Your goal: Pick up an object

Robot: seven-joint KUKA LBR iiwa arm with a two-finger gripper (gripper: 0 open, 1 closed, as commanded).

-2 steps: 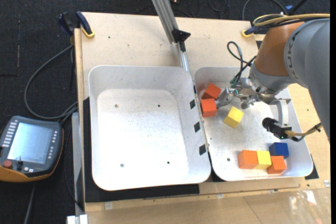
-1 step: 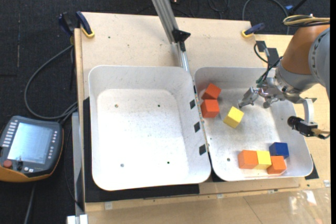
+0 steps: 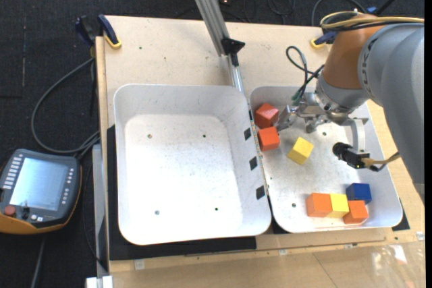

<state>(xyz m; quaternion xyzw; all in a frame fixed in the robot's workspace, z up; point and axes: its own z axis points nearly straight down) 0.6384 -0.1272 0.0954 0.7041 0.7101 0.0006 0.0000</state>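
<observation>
Blocks are the things to be picked, and all of them lie in the right bin (image 3: 378, 212); none is seen lifted. A red block (image 3: 266, 114) and an orange block (image 3: 268, 138) sit near the bin's left wall, the red one just behind the orange one. A yellow block (image 3: 301, 150) lies a little to their right, near the middle of the bin. At the front right corner, four more are clustered: an orange one (image 3: 318, 204), a yellow one (image 3: 339, 204), a second orange one (image 3: 356, 212) and a blue one (image 3: 359, 191).

That gives seven blocks in all: one red, three orange, two yellow, one blue. Two white bins are counted, the left bin (image 3: 128, 145) beside the right one on the surface (image 3: 169, 50).

The gripper (image 3: 297, 117) is low over the rear of the right bin, just beside the red block. No block is seen held. Whether the gripping parts are apart or together cannot be told from this view.

The task is judged to be at the approach stage: the reach has been made, while the grasp and the lift are left.
</observation>
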